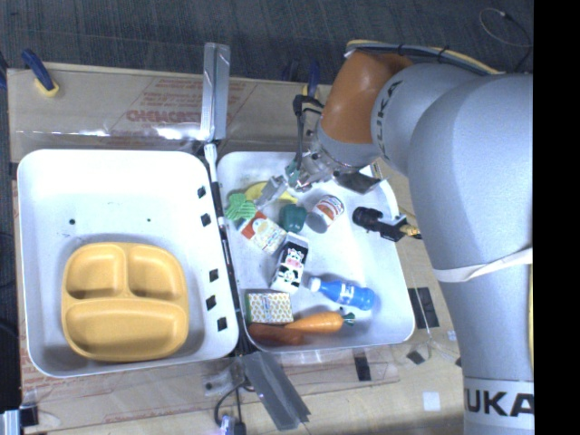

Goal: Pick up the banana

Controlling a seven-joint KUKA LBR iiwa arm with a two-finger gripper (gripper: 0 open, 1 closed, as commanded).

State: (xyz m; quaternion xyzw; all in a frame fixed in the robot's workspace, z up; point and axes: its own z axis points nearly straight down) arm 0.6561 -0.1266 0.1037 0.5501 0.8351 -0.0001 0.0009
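We see the metal claw [294, 174] low beside the small yellow plastic banana [256, 191], presumably to grasp it, though we cannot tell its state

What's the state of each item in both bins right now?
Banana: lying in the right bin, at the gripper.
Blue bottle: on its side.
Carrot: lying flat by the front wall.
Milk carton: lying down.
Yellow tray: flat in the left bin.

Bench [109, 98], cardboard-lined: 2 white bins side by side – L bin [36, 179], R bin [385, 284].
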